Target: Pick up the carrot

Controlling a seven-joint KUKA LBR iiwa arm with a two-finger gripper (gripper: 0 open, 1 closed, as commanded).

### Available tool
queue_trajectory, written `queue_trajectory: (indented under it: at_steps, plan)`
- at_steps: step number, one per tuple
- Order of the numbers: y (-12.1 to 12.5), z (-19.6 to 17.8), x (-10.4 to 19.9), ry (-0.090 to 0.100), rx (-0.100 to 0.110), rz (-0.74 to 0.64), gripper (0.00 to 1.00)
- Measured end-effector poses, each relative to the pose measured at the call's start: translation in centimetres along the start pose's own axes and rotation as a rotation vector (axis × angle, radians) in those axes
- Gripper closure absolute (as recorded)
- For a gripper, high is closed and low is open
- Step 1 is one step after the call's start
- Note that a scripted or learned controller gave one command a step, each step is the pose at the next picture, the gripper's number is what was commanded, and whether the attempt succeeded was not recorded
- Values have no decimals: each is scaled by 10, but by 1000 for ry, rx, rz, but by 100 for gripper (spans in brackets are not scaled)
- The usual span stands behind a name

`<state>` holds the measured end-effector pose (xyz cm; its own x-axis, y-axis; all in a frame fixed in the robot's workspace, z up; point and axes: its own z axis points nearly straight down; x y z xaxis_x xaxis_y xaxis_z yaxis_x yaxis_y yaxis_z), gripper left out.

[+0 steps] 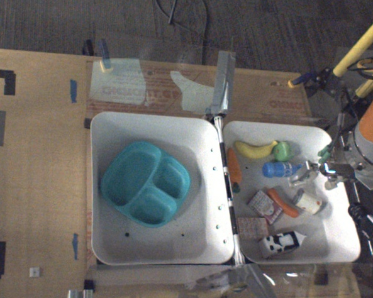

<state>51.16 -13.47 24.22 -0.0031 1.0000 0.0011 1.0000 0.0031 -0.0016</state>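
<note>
Toys fill the right bin (pixel 341 246): a black-and-white cow (pixel 280 243) nearest the camera, then a small patterned box (pixel 264 205) and a hot dog (pixel 283 203). Farther back, the carrot (pixel 234 166) lies along the bin's left wall, beside a blue bottle (pixel 280 170). The claw (pixel 315 174) hovers right of that bottle, fingers apart, gripping nothing. A banana (pixel 254 149) lies farthest. The left bin (pixel 105 235) holds a teal tray (pixel 145 183).

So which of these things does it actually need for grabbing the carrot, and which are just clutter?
Needed:
carrot
gripper

Just lying about:
banana
green ball
blue bottle
cow toy
teal divided plate
</note>
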Motion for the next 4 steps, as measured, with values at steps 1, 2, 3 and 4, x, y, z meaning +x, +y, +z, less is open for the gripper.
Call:
queue_trajectory:
  at_steps: [1, 2, 3, 4]
  plan:
    - [-16, 4, 16, 1, 1, 29, 0]
    - [-2, 53, -25, 0, 0, 116, 0]
    - [-28, 149, 8, -2, -13, -24, 0]
    - [-28, 139, 5, -2, -16, -17, 100]
